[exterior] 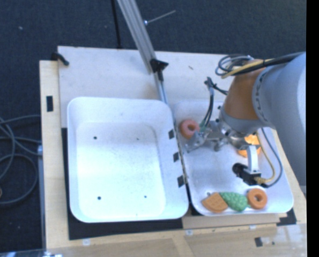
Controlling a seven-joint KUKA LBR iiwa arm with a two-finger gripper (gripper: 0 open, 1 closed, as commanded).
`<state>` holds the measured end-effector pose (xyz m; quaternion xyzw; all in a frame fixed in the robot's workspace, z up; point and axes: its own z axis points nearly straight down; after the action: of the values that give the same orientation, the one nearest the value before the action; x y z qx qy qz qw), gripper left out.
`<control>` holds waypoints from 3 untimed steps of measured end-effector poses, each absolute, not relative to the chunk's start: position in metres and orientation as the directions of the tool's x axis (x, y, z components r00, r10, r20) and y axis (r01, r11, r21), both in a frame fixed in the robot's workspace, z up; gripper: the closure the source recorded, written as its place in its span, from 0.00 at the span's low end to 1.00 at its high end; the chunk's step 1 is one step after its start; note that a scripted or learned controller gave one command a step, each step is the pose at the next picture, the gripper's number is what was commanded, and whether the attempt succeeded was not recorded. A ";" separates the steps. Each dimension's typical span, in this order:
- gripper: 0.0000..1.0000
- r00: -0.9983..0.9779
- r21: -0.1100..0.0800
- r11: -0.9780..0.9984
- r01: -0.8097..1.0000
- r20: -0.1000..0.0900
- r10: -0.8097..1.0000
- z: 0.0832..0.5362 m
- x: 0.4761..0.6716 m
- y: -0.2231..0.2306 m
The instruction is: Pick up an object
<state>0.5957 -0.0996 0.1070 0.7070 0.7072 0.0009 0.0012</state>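
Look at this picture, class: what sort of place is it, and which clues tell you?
Probably a robotics lab bench set up for grasping trials. A grey robot arm reaches over two shallow white bins, small toy-like objects such as an orange ring lie in one, and loose cables trail nearby.

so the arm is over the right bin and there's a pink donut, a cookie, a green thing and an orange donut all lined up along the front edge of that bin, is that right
Not quite. The pink donut is not in the row: the camera view shows it near the right bin's back left corner, beside the gripper. Only the cookie, the green thing and the orange donut line the front edge.
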 end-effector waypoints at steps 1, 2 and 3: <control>0.00 0.003 -0.001 -0.003 1.000 0.000 1.000 0.101 0.502 -0.110; 1.00 0.001 0.004 -0.001 1.000 0.000 1.000 0.112 0.504 -0.109; 1.00 -0.003 0.009 0.003 1.000 0.001 1.000 0.242 0.516 -0.056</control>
<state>0.5161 -0.0564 0.2419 0.7060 0.7082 0.0033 0.0028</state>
